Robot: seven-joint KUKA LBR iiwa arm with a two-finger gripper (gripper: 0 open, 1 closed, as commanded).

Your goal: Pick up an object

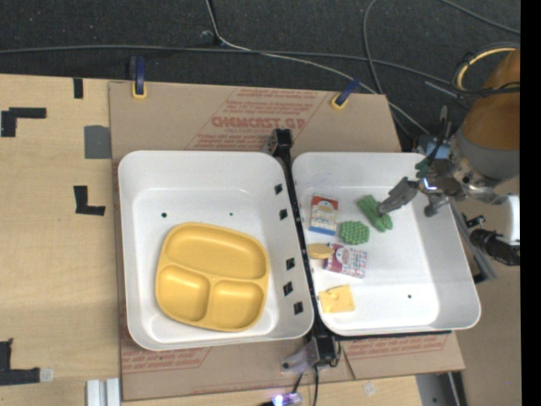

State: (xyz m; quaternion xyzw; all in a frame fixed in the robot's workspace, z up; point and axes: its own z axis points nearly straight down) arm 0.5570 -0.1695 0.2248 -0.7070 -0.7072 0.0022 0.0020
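Note:
The right bin [423, 311] holds several small items. They are a green elongated piece [372, 210], a round green knobbly piece [353, 232], a red and blue carton [323, 213], a pink and white packet [347, 260], a small yellow bit [319, 250] and a yellow wedge [336, 299]. My gripper [407, 211] reaches in from the right over this bin's upper right part and looks open. One finger [397, 197] slants down to the green elongated piece. Nothing sits between the fingers.
The left bin [135, 184] holds a yellow divided plate [211, 275]. A black divider with clips [292, 227] runs between the two bins. Cables [397, 24] hang behind the bench, and the arm's orange band [494, 74] is at the far right.

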